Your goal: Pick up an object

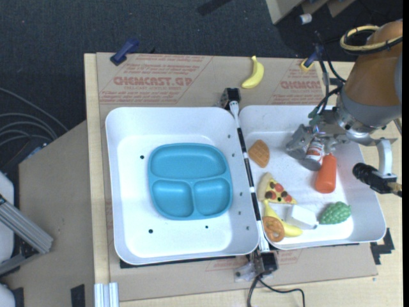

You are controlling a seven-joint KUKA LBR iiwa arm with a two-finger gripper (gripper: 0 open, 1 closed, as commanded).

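Carrot (pixel 325 173), orange, lies at right of frame in the right bin (pixel 374 226), just below the claw (pixel 308 147).
Claw low among the toys; whether open or holding anything, I cannot tell. Seemingly mid-reach; next comes a clean closing. Crowding nearby: small can (pixel 314 150), cookie (pixel 259 153), pizza slice (pixel 275 190), broccoli (pixel 335 213).

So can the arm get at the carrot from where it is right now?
Probably yes. The carrot lies in the right bin just below the gripper, its top side bare, with only a small can touching its upper end.
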